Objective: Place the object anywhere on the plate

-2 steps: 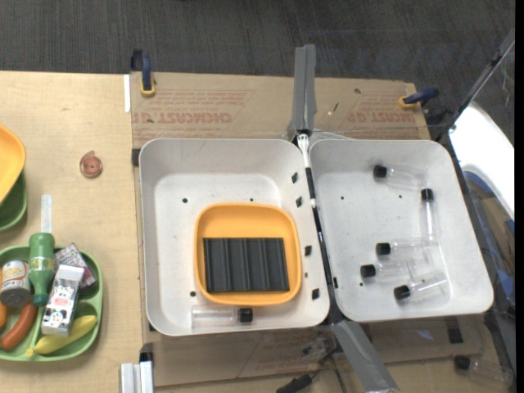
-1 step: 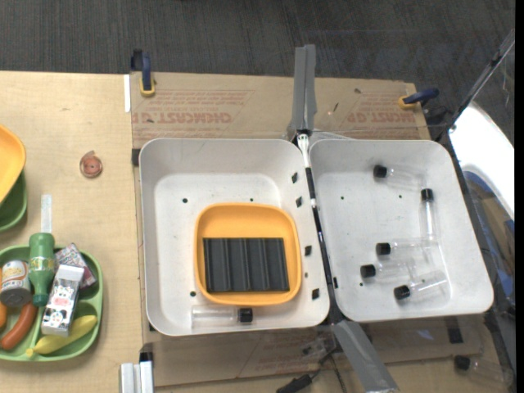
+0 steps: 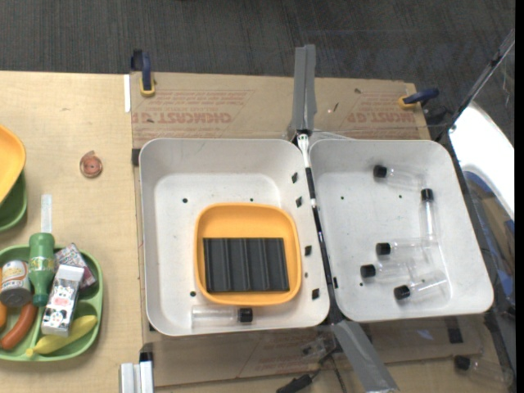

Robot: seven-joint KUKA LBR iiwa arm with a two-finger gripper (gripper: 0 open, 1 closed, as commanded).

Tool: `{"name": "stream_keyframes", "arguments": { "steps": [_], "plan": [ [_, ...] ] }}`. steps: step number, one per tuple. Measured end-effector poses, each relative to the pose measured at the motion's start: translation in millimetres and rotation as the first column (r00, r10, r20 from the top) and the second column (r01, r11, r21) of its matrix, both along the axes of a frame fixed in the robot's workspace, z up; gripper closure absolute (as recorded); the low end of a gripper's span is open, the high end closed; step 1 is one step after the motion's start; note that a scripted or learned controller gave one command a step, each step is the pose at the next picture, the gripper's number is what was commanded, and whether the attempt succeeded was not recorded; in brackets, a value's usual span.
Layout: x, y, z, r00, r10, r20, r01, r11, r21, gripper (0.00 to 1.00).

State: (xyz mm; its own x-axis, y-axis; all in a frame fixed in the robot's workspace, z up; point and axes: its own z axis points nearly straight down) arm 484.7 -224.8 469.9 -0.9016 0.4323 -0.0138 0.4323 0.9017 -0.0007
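Wooden bench (image 3: 65, 105), two white bins (image 3: 164, 301), orange plate (image 3: 246, 219), clear vials (image 3: 426, 211)

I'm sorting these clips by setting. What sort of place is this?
Probably a robotics lab bench set up for pick-and-place trials: two white bins clamped over cardboard, an orange plate, clear vials, and toy food alongside.

Orange plate (image 3: 246, 218): glossy plastic | black ridged block (image 3: 246, 264): matt | vials (image 3: 413, 252): clear plastic | bins (image 3: 164, 178): smooth white plastic
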Motion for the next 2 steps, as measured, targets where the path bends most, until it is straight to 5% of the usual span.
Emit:
{"name": "stream_keyframes", "arguments": {
  "steps": [1,2],
  "plan": [
    [0.0,0.1,0.0,1.000,0.000,0.000,0.000,1.000,0.000,0.00],
    [1.8,-0.7,8.9,1.000,0.000,0.003,0.000,1.000,-0.002,1.00]
  ]
}}
